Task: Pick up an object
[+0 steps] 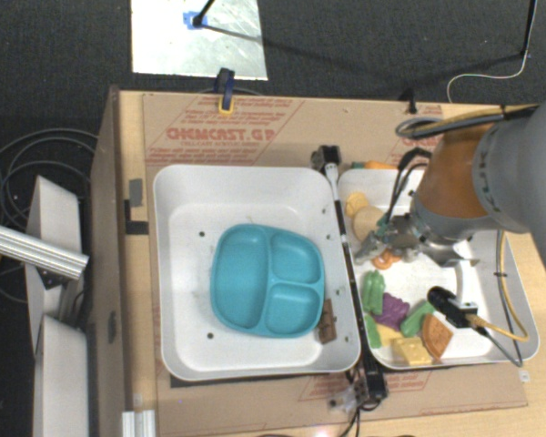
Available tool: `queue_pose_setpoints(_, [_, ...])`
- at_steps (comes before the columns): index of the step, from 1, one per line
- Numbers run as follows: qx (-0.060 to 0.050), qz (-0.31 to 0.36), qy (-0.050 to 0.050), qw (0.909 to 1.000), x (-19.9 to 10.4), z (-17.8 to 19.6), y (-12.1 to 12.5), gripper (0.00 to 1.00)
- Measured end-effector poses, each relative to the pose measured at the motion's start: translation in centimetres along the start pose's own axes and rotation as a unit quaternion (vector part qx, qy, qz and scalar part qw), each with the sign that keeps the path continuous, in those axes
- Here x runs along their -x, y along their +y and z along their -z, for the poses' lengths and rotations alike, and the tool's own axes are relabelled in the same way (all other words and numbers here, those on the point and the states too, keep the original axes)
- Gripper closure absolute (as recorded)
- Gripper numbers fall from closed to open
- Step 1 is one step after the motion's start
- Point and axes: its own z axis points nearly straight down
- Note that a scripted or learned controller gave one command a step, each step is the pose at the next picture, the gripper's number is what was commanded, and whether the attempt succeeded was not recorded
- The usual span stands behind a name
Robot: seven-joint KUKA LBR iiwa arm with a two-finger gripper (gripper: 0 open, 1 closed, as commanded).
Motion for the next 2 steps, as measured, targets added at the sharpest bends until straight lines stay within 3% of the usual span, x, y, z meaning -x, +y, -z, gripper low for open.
queue_pose_setpoints(1, [0.001,-0.001,0.000,1.0000,0.1,1.4,0.1,1.00])
queue_pose_setpoints(2, [0.008,0.002,0.001,1.0000,-5.0,15.9,0.5,1.00])
